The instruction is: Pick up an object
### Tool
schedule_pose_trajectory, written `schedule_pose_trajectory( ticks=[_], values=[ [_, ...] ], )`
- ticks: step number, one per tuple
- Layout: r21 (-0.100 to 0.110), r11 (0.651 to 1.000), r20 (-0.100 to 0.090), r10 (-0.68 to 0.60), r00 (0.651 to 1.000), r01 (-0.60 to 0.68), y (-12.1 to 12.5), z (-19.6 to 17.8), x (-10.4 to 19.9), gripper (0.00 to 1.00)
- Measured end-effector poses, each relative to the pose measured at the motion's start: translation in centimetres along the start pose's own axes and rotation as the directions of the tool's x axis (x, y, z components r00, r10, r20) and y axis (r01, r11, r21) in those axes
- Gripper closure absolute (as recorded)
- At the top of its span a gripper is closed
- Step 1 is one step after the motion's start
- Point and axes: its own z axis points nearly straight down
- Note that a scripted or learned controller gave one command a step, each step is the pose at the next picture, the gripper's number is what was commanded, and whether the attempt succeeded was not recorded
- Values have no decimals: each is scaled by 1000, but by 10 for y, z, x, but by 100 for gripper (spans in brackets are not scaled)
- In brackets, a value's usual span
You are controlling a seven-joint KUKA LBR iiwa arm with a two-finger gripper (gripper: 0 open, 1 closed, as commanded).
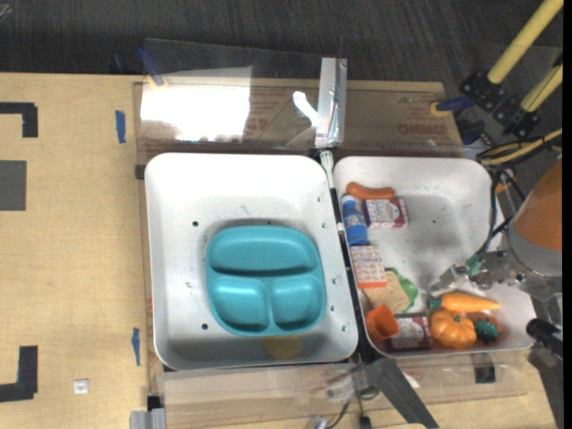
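Note:
The right bin (438,181) holds several toy foods along its left and near sides. An orange sausage (369,190) lies at the far left, with a small white carton (385,211) and a blue bottle (355,222) beside it. Nearer are a printed box (366,262), a slice of bread (379,285) on a green leaf (404,289), an orange cup (380,322) and a dark can (410,331). A carrot (470,303) and an orange pumpkin (451,328) lie at the near right. My gripper (453,278) is low in this bin, just above the carrot, with nothing visibly held.
The left bin (170,239) contains a teal divided plate (264,277). A clear plastic sheet (232,105) and a metal divider post (331,101) stand behind the bins. Cables and yellow poles (527,34) crowd the far right. The arm's orange band (547,222) overhangs the right bin's edge.

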Motion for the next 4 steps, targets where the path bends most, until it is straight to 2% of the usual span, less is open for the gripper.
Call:
schedule_pose_trajectory(
  ticks=[1,2,3,4],
  values=[
    [5,999,-2,33,999,-33,112,13,-9,0],
    [5,1000,-5,-9,1000,9,174,13,66,0],
    [9,1000,-2,-12,1000,12,186,14,74,0],
    [9,1000,-2,-11,1000,11,185,13,73,0]
  ],
)
